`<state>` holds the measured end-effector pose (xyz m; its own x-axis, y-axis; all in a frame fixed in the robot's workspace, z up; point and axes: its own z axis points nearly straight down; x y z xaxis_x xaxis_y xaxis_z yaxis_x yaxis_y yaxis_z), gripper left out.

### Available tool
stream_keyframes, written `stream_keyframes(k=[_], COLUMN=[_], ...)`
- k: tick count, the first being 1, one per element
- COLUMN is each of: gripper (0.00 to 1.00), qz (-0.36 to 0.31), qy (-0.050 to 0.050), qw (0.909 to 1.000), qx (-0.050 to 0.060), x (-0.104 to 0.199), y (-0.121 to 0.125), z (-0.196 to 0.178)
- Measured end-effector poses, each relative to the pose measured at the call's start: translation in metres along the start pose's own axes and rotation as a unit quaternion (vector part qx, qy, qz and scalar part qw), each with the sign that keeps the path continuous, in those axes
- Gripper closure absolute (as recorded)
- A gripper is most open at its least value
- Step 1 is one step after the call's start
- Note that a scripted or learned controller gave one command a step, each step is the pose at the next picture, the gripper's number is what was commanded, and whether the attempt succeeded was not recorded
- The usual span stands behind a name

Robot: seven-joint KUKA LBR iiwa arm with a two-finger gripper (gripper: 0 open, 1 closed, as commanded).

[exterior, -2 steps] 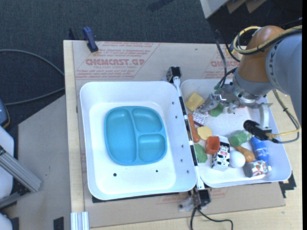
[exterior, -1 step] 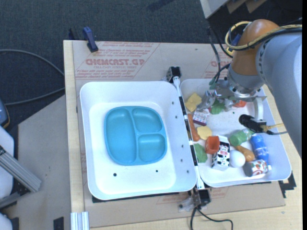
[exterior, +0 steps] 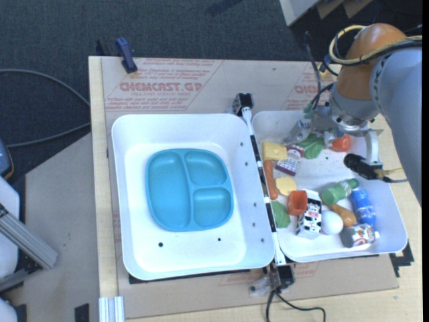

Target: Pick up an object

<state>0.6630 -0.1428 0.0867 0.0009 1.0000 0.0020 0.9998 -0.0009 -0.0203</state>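
Guessing the target's that green toy (exterior: pixel 310 147) at the back of the right bin (exterior: pixel 395 237). My hand (exterior: pixel 320 134) hovers right over it, can't tell its state. Nothing lifted yet. Blue divided plate (exterior: pixel 190 188) sits in the left bin (exterior: pixel 127 180).

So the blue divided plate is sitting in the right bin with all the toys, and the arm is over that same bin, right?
Not quite. The camera view shows the blue divided plate alone in the left bin. The toys are in the right bin, and the arm is over that right bin.
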Motion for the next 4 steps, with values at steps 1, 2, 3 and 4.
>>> stream_keyframes(k=[1, 2, 3, 4], gripper=[0.00, 0.00, 0.00, 1.00], qz=[0.000, -0.001, 0.000, 0.000], qy=[-0.002, -0.002, -0.001, -0.001], qw=[0.9999, 0.9999, 1.0000, 0.9999], qx=[-0.012, -0.012, -0.009, -0.011], x=[-0.059, -0.080, -0.059, -0.060], y=[0.004, 0.002, -0.038, -0.037], z=[0.001, -0.095, 0.002, -0.009])
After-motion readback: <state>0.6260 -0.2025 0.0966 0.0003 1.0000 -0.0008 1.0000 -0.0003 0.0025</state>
